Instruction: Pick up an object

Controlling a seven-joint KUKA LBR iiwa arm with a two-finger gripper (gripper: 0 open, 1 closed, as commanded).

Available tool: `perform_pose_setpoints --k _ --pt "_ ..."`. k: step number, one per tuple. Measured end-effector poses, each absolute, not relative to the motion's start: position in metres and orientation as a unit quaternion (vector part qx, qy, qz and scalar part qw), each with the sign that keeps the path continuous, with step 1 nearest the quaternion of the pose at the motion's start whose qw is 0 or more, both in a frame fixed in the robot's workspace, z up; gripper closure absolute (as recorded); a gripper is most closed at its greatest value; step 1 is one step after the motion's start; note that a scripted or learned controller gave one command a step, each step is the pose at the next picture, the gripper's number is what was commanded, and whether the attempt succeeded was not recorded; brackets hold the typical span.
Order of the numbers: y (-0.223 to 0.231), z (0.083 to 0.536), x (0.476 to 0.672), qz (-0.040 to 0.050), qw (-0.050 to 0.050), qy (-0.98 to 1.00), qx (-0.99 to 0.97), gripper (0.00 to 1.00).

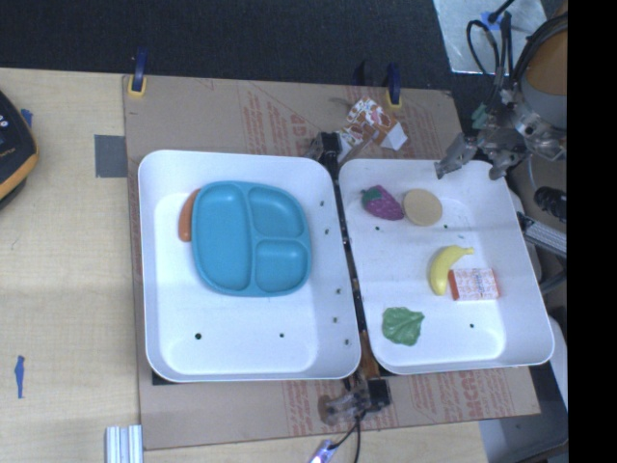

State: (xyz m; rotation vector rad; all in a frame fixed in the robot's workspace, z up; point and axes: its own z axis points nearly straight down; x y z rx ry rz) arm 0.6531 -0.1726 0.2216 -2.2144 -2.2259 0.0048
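The right bin [501,340] holds a purple bunch of grapes [383,203], a round tan biscuit [422,206], a yellow banana [446,268], a red-and-white packet [473,284] touching the banana, and a green leafy piece [403,325]. My gripper [472,169] hangs over the bin's far right corner, beyond and to the right of the biscuit. It is open, with its two fingers spread and nothing between them.
In the left bin [241,355] lies a blue divided plate [253,238], and an orange sausage-like piece [184,218] pokes out from under its left edge. A crumpled wrapper [371,123] lies on the cardboard behind the bins. Cables hang near the arm at top right.
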Motion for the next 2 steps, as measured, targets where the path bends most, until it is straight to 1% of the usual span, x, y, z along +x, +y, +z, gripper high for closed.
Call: perform_pose_setpoints --k 1,2 --pt "-0.158 0.193 0.573 0.0022 0.002 -0.709 -0.705 0.0" --pt "-0.17 0.091 0.554 0.0022 0.002 -0.709 -0.705 0.0"
